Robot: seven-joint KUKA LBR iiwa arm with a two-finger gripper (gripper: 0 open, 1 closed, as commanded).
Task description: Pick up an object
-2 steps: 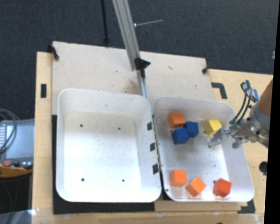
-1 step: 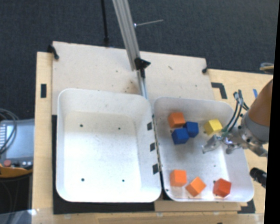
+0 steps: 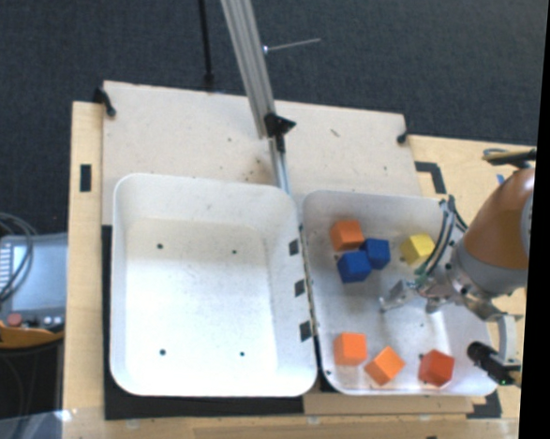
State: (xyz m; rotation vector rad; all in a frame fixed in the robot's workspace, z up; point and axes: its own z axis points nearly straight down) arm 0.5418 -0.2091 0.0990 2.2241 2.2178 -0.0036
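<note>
Claw (image 3: 403, 298) hovers among three orange, two blue, one yellow block.

A slanted aluminium rail (image 3: 251, 67) crosses the bench (image 3: 80, 247); a grey box (image 3: 25, 276) sits left.

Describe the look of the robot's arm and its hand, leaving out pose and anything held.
The arm is a rounded body with a broad orange band above a grey wrist section. Thin cables, one greenish, run down its side toward the hand, a small metallic grey fixture with slim parts. A black piece with a small green mark sits lower, near the right bin's edge.
</note>
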